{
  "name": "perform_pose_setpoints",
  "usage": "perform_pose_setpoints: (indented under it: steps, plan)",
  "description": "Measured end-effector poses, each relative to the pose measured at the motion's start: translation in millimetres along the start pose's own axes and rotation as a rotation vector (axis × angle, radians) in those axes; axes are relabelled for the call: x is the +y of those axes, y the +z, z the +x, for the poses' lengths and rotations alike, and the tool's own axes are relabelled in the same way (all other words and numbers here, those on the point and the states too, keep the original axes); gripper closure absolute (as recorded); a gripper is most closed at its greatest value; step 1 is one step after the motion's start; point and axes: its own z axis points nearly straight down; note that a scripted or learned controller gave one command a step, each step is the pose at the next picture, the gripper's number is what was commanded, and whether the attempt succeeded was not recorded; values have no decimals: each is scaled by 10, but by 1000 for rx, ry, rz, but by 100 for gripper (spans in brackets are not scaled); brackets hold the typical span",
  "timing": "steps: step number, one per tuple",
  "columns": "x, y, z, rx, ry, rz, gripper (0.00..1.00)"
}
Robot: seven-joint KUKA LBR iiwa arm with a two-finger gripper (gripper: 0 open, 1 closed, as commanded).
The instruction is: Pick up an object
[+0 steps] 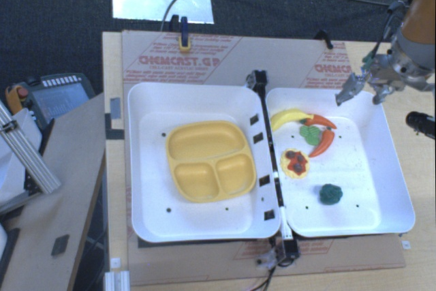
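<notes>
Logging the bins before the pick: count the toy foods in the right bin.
5, all in the right bin: banana, carrot, green leafy piece, chilli clustered at the back-left; pizza just below; broccoli nearer front. None looks hidden.

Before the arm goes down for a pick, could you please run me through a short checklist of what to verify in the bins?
1. Gripper carries nothing: ok; its jaws stand apart with no item between them.
2. Gripper height: ok; it hangs above the far edge of the right bin, not among the items.
3. Targets in reach: ok; banana, carrot, small pizza and dark green broccoli lie in the right bin.
4. Isolated target: ok for the broccoli, which lies alone; not ok for banana and carrot, which are crowded together.
5. Yellow divided tray: ok; it sits in the left bin, out of the way.
</notes>
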Motion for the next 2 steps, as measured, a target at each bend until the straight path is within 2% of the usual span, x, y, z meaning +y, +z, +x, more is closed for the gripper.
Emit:
perform_pose_setpoints:
  steps: [1,2]
  plan:
    - [21,-71,4,-2,-2,-12,0]
    - [-3,349,-11,-2,0,-9,0]
